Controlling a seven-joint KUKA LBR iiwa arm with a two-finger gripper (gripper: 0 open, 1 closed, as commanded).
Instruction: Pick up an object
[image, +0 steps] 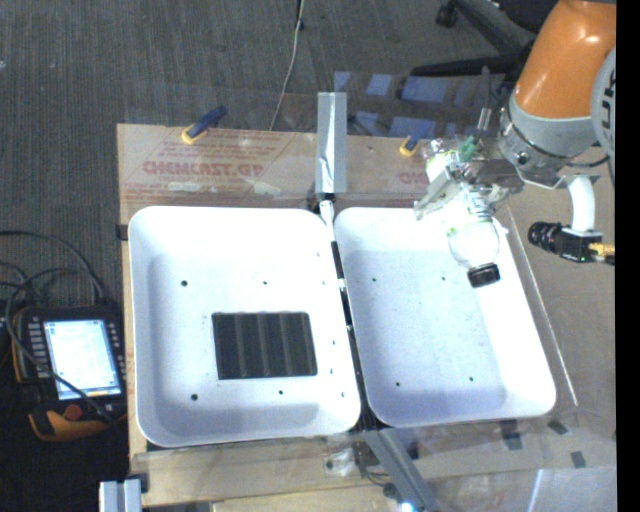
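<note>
Gripper (462, 190) up over right bin's (520, 395) far corner, clear bottle (474, 243) with black cap dangling from fingers. Left bin (160, 300) has dark ribbed tray (264, 344). Wooden bench (220, 165), grey carpet (90, 70), pendant (72, 358) on floor.

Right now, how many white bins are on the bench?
2: the left bin holds a dark ribbed tray; the right bin lies beside it, under the tool.
</note>
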